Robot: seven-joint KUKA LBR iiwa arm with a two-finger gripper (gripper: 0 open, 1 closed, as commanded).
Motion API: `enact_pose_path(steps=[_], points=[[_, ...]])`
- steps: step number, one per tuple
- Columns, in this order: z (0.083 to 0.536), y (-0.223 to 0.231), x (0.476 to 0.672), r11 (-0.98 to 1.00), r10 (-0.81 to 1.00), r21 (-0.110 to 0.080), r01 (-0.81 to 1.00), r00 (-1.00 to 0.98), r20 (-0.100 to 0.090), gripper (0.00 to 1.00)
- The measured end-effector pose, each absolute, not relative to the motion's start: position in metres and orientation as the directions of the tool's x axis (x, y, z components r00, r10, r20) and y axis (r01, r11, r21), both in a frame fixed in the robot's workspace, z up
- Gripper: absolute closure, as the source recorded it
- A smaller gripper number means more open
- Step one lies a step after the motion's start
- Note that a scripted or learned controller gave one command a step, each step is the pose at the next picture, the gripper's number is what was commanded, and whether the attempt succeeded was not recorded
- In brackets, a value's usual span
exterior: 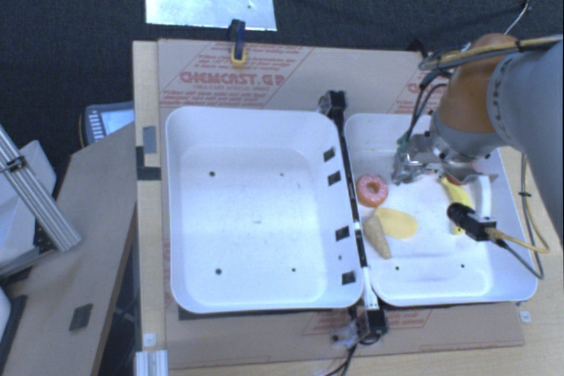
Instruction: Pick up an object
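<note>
Nearest us in the right bin (441, 286) lies a tan cone-shaped piece (377, 235), long axis running toward and away from us, touching a yellow slice (397, 223); a pink ring (372, 188) sits just beyond. Our jaws (412, 165) hover just right of the ring, and we cannot tell their state. A yellow banana-like piece (455, 194) lies under the wrist.

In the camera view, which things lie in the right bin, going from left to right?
Donut → cone → yellow disc → banana, under the gripper.
</note>
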State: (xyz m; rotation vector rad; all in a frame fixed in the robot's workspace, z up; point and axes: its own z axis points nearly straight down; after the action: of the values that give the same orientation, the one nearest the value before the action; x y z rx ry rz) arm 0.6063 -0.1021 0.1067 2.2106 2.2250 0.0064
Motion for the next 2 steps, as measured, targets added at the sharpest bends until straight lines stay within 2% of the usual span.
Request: enact_pose_path(steps=[1, 2], points=[[0.1546, -0.0838, 0.6147, 0.007, 1.0, 0.005, 1.0, -0.007, 0.0, 1.0], [0.1634, -0.0847, 0.6147, 0.01, 1.0, 0.006, 1.0, -0.01, -0.001, 1.0]])
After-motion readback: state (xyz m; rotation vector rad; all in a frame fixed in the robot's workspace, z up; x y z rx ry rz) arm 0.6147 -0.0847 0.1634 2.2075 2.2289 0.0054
